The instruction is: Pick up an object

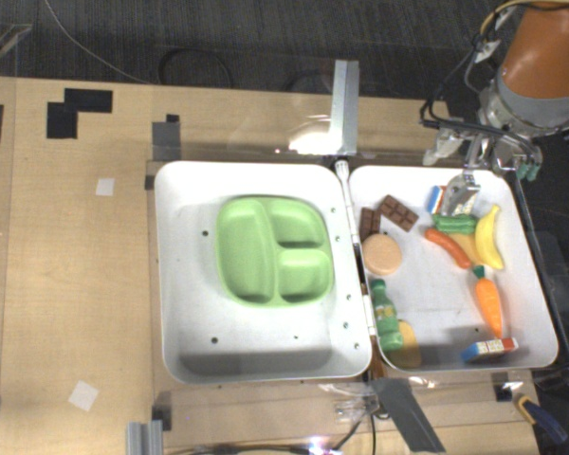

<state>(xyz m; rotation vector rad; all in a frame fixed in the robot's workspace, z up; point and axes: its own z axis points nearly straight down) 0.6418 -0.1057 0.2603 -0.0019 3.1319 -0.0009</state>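
So starting at the left of your frame, you've got the wooden bench (66, 282) with a few black squares up in the upper left corner. Moving in, the left bin (180, 254) holds just one thing: a green divided tray (270, 249), three compartments, sitting flat about mid-bin.

Cross the divider and you're in the right bin (436, 301), which is where all the pickable stuff is. Along its left wall, top to bottom: a dark brown chocolate bar piece (370, 222) standing against the wall, a round tan cookie-looking disc (382, 253) just below it, then a green bottle (386, 317) lying lengthwise, with a yellowish-brown item (405, 341) touching its lower end. A second chocolate bar (397, 212) lies tilted just right of the first one.

Further right, in the upper part of the bin, there's a cluster: a small blue and white box (437, 199), a green vegetable-ish piece (453, 224), a red-orange pepper (445, 243) slanting below that, and a banana (490, 237) curving down the right side. Below the cluster there's a carrot (489, 304) pointing down, and near the lower right corner a small box with blue, white and red ends (488, 349).

Your gripper (462, 197) is down right at that upper cluster, right above the green piece and beside the blue and white box. Honestly you can't tell from this angle how its grip stands. The arm's orange band (547, 50) sits at the upper right of the frame.
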